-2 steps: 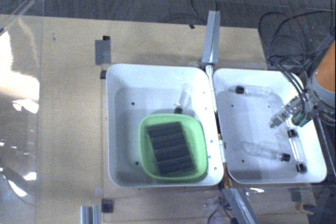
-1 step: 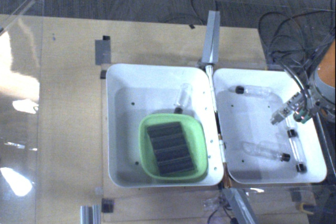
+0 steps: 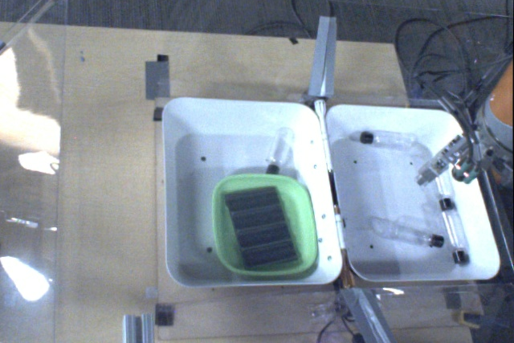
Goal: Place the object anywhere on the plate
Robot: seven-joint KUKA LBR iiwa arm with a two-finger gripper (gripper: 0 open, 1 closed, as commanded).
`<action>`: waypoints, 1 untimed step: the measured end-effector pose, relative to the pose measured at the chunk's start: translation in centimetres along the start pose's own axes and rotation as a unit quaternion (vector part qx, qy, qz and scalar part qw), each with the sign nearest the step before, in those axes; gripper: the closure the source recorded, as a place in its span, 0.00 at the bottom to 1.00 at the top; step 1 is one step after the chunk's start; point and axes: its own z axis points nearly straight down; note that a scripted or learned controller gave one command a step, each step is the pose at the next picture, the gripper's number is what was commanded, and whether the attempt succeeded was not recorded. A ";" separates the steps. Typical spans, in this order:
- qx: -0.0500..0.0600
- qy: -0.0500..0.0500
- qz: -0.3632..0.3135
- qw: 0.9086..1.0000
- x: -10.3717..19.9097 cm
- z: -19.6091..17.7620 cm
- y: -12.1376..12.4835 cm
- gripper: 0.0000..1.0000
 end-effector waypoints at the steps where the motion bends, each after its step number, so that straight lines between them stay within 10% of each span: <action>1: 0.005 0.007 -0.126 0.992 -4.0 4.3 -4.4 1.00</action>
